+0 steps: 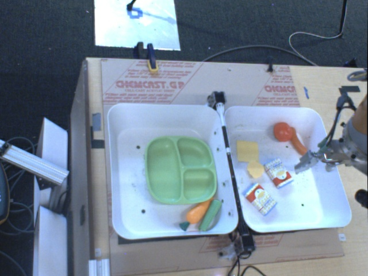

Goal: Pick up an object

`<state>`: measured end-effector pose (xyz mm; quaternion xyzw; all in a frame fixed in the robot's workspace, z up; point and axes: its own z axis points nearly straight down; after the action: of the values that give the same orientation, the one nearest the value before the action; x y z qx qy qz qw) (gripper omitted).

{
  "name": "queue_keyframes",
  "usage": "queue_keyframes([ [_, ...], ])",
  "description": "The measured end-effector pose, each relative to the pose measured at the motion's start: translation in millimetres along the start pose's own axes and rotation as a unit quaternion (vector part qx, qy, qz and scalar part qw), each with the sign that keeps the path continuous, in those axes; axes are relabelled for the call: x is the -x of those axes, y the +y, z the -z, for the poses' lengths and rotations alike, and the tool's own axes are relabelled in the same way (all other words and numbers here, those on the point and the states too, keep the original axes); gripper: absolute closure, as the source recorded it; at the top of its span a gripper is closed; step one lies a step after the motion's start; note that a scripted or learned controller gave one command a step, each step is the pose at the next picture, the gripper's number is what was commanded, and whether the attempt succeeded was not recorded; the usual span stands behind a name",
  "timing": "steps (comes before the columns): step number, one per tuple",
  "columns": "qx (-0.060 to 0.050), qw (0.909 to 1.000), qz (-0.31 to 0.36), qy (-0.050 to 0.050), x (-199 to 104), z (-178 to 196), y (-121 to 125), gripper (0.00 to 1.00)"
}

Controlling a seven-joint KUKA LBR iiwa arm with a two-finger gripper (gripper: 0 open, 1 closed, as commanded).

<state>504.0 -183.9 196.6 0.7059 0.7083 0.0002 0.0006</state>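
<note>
Camera view shows the gripper (307,161) low over the right bin (333,211), near its right edge. Whether it is open or closed cannot be told; a small red carton (278,172) lies just beside it.

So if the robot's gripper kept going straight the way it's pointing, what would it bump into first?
The gripper points left and a little down across the right bin. The first thing in its line looks like the upper red-and-white box. Its height above the bin is hard to judge, so it might pass over.
</note>
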Motion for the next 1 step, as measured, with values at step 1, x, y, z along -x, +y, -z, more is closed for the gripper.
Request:
queue_keyframes([
  [1, 0.005, 1.0000, 0.000, -0.001, 3.8, -107.8, 50.8, 0.00],
])
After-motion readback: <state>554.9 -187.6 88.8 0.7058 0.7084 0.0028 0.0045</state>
